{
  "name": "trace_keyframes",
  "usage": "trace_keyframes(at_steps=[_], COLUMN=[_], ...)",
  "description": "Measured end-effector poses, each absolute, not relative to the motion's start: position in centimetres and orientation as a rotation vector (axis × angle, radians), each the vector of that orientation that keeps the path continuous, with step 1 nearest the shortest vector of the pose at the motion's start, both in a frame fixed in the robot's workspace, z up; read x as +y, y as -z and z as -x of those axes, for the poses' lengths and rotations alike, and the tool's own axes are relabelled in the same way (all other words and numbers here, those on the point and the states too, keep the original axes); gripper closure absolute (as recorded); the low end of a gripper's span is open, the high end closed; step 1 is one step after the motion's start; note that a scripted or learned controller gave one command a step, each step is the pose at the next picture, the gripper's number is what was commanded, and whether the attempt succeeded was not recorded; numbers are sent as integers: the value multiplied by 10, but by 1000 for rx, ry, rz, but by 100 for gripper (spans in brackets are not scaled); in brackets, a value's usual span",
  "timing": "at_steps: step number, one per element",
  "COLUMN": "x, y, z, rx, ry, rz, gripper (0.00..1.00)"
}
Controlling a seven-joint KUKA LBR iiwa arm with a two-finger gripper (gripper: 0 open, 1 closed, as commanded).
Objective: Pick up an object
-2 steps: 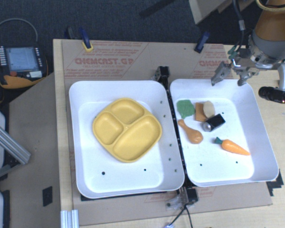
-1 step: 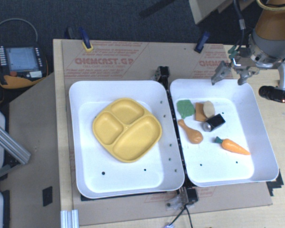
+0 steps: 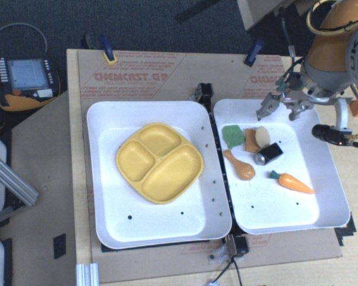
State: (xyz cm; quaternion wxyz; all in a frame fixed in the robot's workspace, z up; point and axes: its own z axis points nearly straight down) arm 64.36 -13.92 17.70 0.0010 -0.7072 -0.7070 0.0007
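Left: yellow three-compartment plastic plate (image 3: pixel 160 161) alone in left white bin (image 3: pixel 101 159). Right white bin (image 3: pixel 322 207): green flat piece (image 3: pixel 232 136), tan drumstick toy (image 3: pixel 239 166), black-and-silver cylinder (image 3: pixel 268 154) crowded together, risking a double or glancing grasp. Orange plastic carrot (image 3: pixel 293 183) apart, easier. Gripper (image 3: pixel 280 107) above far rim, jaws apart, empty.

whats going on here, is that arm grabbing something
Not yet. The gripper is open and hangs over the far edge of the right bin, with nothing between its fingers. Below it lies a cluster: a green piece, a small tan and orange item, a black and silver object and an orange gourd-shaped toy. A toy carrot lies apart, nearer the camera. The left bin holds a yellow divided plate.
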Motion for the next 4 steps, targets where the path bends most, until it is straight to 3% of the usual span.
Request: trace_keyframes(at_steps=[2, 3, 4], x=[-142, -142, -139], y=[-83, -96, -141], z=[-649, -650, -645], rx=[-2220, -2223, -2224], ry=[-4, 0, 3], rz=[2219, 2221, 2224], gripper=[0, 100, 100])
